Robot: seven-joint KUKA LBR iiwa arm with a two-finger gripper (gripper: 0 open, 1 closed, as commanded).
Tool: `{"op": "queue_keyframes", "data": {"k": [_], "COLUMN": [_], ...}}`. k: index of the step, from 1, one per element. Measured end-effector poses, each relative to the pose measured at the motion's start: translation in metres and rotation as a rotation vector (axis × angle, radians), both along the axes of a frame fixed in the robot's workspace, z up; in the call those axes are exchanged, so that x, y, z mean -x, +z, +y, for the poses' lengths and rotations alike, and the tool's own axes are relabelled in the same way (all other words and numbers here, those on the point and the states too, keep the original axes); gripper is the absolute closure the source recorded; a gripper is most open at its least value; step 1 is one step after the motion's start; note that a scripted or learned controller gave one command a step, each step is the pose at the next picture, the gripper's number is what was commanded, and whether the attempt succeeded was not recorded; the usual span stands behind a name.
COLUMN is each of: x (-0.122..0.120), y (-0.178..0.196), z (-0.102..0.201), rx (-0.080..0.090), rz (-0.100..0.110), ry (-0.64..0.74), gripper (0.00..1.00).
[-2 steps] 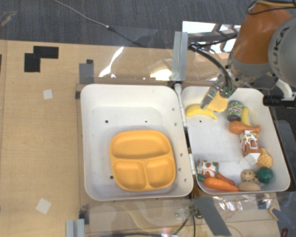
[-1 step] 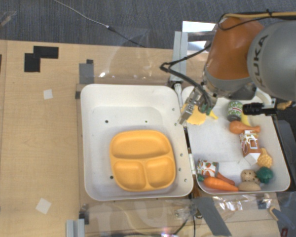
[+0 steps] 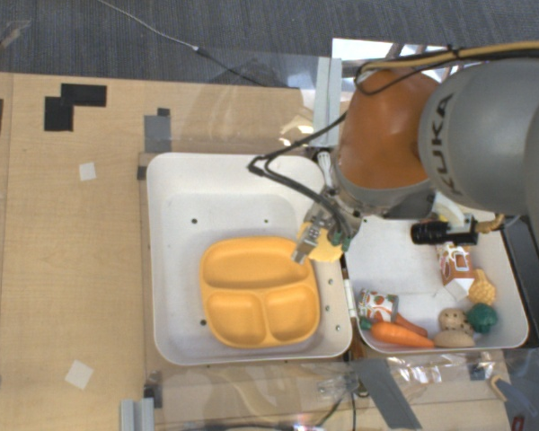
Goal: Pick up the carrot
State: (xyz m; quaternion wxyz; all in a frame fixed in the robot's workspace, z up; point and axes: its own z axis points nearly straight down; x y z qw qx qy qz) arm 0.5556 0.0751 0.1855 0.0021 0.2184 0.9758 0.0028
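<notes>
The orange carrot point(image 3: 401, 334) lies flat at the front of the right bin point(image 3: 514, 323), its tip pointing right. My gripper point(image 3: 311, 239) hangs over the divider between the two bins, above the yellow plate's right rim, well up and to the left of the carrot. A small yellow piece point(image 3: 328, 251) shows right beside the gripper's tip; whether it is gripped is unclear. The arm's orange band point(image 3: 382, 133) and grey body cover the back of the right bin.
A yellow divided plate point(image 3: 259, 291) lies in the left bin point(image 3: 175, 241). Around the carrot sit a small red-and-white box point(image 3: 377, 306), a beige potato-like toy point(image 3: 449, 329), a green toy point(image 3: 481, 317), a yellow toy point(image 3: 481, 287) and a small carton point(image 3: 455, 263).
</notes>
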Motion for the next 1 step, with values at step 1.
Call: {"op": "queue_keyframes", "data": {"k": [1], "x": [0.0637], "y": [-0.064], "z": [0.0727], "rx": [0.001], "rz": [0.004], "ry": [-0.05], "gripper": [1.0]}}
